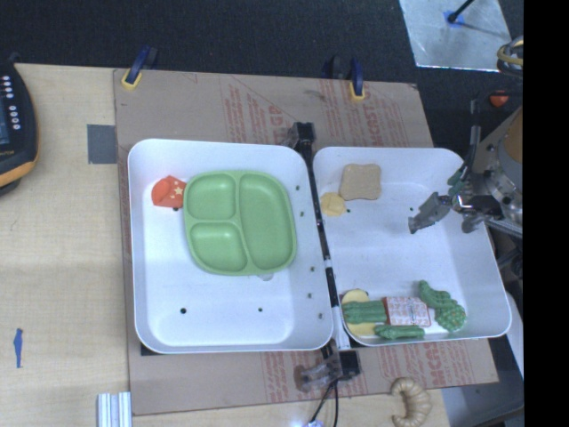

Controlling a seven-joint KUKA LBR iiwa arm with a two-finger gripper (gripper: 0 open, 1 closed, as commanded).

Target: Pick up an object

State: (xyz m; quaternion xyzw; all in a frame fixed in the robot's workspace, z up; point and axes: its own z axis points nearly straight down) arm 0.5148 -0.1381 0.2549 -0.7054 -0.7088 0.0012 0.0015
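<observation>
From the camera view I see my gripper (449, 213) hovering open and empty over the right bin (391, 265); toast (360, 181) lies far left of it, green vegetables (442, 302) near; nothing picked yet, the grasp remains

Faint red printing on the cardboard sheet (267, 114) and small packet (408, 310), neither legible.

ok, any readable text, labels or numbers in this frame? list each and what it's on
Nothing here can be read.
Red print repeated across the cardboard sheet under the bins: too blurred to read.
Red-and-white label on the packet in the right bin: too small to read.
Buttons on the black and orange handset at the left edge: no legible markings.
</observation>
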